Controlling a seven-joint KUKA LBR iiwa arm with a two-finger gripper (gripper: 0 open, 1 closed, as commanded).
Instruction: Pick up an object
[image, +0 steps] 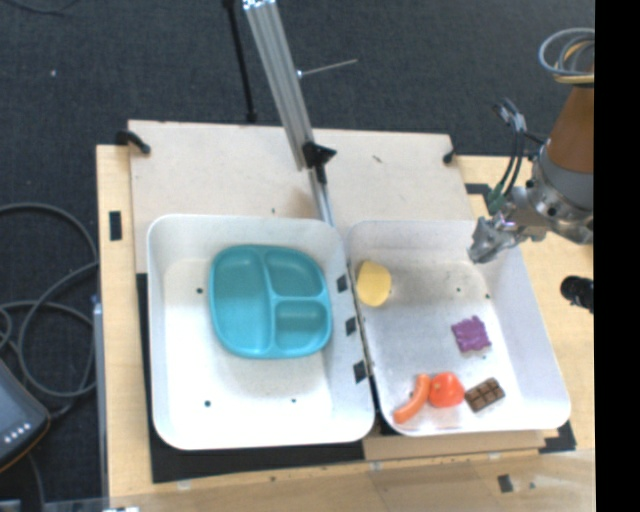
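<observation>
Progress: from where I stand, nothing is picked up yet. All the small things lie on the floor of the right bin (520, 330), so I judge the whole task is left to do: choose one, come down on it, close, lift.

Gripper: the gripper (487, 243) hangs at the upper right corner of the right bin, near its back rim, well apart from every object. I see nothing between its fingers. If they are wide or narrow, I cannot tell; they look like one small grey lump from this angle.

Candidate objects: a yellow round piece (374, 283) lies at the left wall of the right bin. A purple block (470, 334) is nearer the middle right. An orange piece (430, 394), with a curved tail, and a brown block (484, 394) lie near the front rim, the two just beside each other.

Look of the objects: all are small and seem like toy food; the yellow one looks smooth and rounded, the purple and brown ones more angular.

Left bin: the left bin (180, 400) carries a teal divided plate (270, 301).
</observation>
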